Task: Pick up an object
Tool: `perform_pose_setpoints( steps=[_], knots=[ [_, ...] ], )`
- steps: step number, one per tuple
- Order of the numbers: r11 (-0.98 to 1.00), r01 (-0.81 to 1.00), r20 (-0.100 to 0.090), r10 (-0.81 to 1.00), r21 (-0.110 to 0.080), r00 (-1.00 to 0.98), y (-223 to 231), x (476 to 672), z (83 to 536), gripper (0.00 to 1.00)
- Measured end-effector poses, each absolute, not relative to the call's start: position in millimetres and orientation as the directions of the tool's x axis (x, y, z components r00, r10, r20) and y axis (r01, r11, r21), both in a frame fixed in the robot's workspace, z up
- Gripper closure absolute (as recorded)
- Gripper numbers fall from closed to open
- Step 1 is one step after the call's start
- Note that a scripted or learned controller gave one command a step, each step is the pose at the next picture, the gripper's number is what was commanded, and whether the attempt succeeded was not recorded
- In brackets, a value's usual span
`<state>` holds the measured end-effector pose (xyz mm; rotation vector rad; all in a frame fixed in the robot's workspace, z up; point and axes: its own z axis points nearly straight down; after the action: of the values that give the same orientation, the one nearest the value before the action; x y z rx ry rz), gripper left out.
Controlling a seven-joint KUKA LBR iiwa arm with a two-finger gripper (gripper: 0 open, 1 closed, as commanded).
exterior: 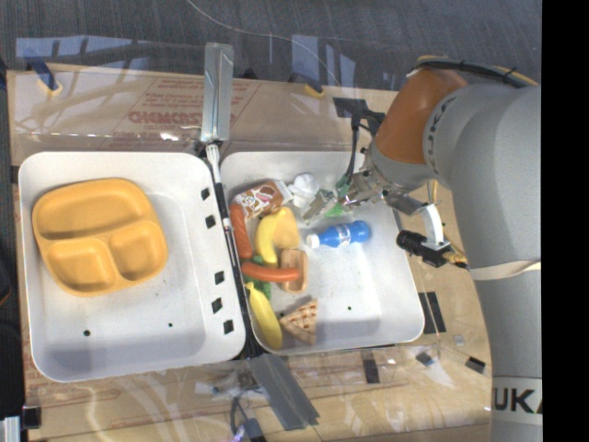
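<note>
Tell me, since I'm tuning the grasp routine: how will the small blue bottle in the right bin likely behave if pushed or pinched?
The blue bottle lies on its side on the right bin floor, so a sideways nudge would probably roll it. Its round, smooth-looking body may slip from a two-finger pinch unless squeezed across the middle. It looks small, so likely light and easily knocked away.

Bench [110, 90]: brown surface, covered with clear film and tape marks. Two shallow white bins are set directly on it, side by side and touching: left bin [110, 339], right bin [391, 311]. Red printed lettering [166, 116] is seen behind the left bin.
</note>
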<state>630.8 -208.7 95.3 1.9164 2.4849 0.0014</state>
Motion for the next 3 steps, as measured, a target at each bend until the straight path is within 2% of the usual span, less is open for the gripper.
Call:
perform_pose_setpoints(
  steps=[1,2,3],
  knots=[
    [0.259,0.966,-0.003,0.966,0.005,-0.259,-208,632.4,107,1.0],
    [0.147,0.989,0.002,0.989,-0.003,-0.147,-158,593.1,118,1.0],
    [-0.094,0.996,0.0,0.996,0.0,0.094,-119,627.2,92,1.0]
  ],
)
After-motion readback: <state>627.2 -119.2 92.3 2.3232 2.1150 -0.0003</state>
